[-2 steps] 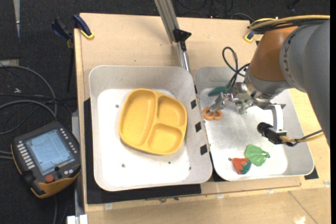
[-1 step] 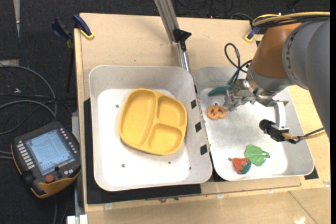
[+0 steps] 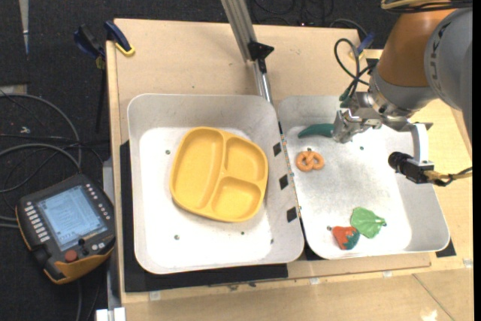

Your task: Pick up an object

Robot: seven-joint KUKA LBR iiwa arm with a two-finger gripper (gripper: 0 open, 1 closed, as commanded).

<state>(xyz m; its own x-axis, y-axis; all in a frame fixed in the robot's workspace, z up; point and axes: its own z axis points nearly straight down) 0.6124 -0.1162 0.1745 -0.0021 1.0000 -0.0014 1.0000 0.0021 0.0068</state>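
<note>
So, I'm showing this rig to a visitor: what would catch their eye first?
Likely the yellow divided plate in the left bin. Then the arm's hand low over the right bin, at a teal object, with an orange pretzel nearby.
</note>
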